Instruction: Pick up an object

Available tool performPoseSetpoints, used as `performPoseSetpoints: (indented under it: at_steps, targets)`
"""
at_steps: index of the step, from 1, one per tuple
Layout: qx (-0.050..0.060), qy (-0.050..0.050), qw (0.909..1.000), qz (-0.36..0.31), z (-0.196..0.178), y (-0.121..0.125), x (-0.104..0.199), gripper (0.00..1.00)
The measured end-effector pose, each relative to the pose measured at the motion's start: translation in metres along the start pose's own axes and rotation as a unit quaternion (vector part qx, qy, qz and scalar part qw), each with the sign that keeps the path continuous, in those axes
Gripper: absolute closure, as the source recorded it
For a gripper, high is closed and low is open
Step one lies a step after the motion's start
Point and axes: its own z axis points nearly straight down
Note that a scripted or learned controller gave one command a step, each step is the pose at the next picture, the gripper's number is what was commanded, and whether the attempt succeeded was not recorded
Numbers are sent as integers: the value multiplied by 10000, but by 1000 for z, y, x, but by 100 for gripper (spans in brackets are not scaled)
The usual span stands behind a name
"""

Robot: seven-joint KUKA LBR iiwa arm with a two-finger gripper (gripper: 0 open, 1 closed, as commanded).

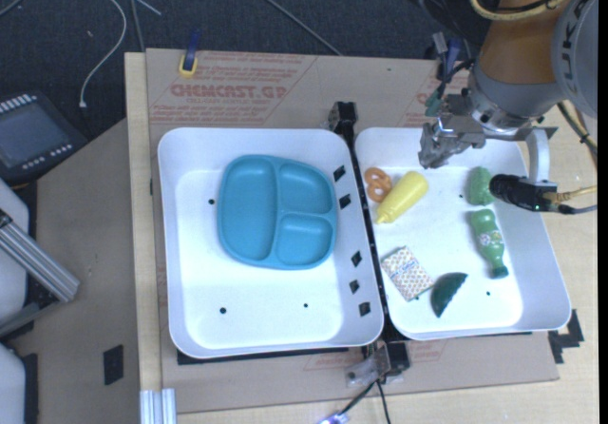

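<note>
While the pincer, its state impossible to tell, hovers above the yellow bottle, a centred descent suits best.

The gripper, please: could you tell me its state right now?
Gripper: above the right bin, near the yellow bottle; open or shut cannot be told.

Bright, even overhead light, soft shadows inside the white bins, slightly soft focus throughout.
</note>
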Motion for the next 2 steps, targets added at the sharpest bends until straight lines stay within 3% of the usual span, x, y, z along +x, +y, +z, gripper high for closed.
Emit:
performPoseSetpoints:
  at_steps: [2]
  targets:
    - [10, -6, 10000, 11, 21, 18, 105, 100]
